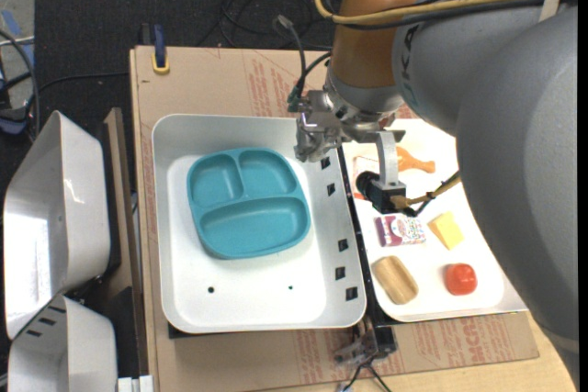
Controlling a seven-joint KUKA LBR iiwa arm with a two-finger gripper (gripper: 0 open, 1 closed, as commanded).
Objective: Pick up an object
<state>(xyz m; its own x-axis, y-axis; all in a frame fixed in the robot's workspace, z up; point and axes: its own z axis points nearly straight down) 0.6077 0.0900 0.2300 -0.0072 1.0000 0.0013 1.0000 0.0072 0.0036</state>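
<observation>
Looking down on two white bins side by side. A teal plate [248, 202] lies flat in the left bin [184, 280]. A yellow block [446, 229], a pink carton [401, 230], a tan roll [395, 278] and a red ball [460, 278] sit apart in the right bin [487, 294], probably so each can be grasped alone. The arm [496, 78] reaches in from the right, wrist bent downward. The gripper [314, 140] hangs over the wall between the bins, near the plate's far corner. Its opening is too blurred to tell.
</observation>
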